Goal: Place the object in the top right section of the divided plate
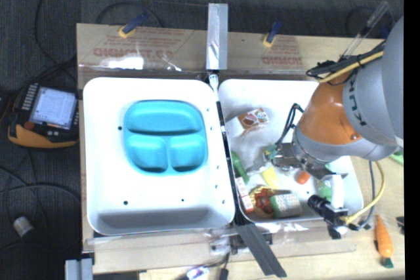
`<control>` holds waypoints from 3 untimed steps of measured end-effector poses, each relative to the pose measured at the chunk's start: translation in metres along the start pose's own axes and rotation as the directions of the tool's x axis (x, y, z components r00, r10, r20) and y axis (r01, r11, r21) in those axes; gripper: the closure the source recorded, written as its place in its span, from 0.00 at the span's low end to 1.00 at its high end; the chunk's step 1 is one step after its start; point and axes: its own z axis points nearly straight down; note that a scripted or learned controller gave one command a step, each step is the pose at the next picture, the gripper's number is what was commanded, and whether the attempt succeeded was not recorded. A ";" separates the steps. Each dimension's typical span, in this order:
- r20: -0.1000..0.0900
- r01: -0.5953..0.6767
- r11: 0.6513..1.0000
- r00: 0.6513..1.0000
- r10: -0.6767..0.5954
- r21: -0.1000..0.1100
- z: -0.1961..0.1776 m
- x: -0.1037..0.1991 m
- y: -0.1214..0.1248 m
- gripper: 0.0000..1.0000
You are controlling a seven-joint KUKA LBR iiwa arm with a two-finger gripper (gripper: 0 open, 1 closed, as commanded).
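at the far left of the frame, off the bench (92, 36), a small device with a lit screen (51, 108) is seen on the dark floor. the left bin (98, 206) is taken up by the blue divided plate (165, 136), which lies flat near the bin's middle with one long section toward the top of the frame and two smaller sections below it. nothing is seen in any of its sections, so the task is judged not yet done.

to the right, the right bin (230, 92) holds a jumble of small things: a red and white packet (253, 118) near its upper left, a green piece (237, 165) along its left wall, a yellow piece (269, 175) near the middle, a small orange-red piece (302, 176), and a dark bottle with a label (274, 202) lying on its side at the lower edge. which of these is the object meant cannot be told; it is judged to be one of those under the arm, in the middle of this bin.

the hand (289, 159) is lowered into that clutter, beside the yellow piece. whether its fingers are wide or narrow cannot be told, and nothing is seen held.

the small pieces are judged light and stiff, likely smooth plastic that may slip; a hold across the narrow middle is advised. the packet is judged soft and crinkly.

at the far right, an orange carrot-like thing (383, 240) lies on the bench outside the bin.
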 end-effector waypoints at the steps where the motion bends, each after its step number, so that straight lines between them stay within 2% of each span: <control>1: -0.004 0.210 0.978 0.978 -0.210 0.003 -0.078 0.058 0.005 0.00; 2: -0.004 0.335 0.942 0.942 -0.335 0.003 -0.118 0.103 -0.017 0.00; 3: -0.002 0.462 0.887 0.887 -0.462 0.002 -0.152 0.174 -0.009 0.00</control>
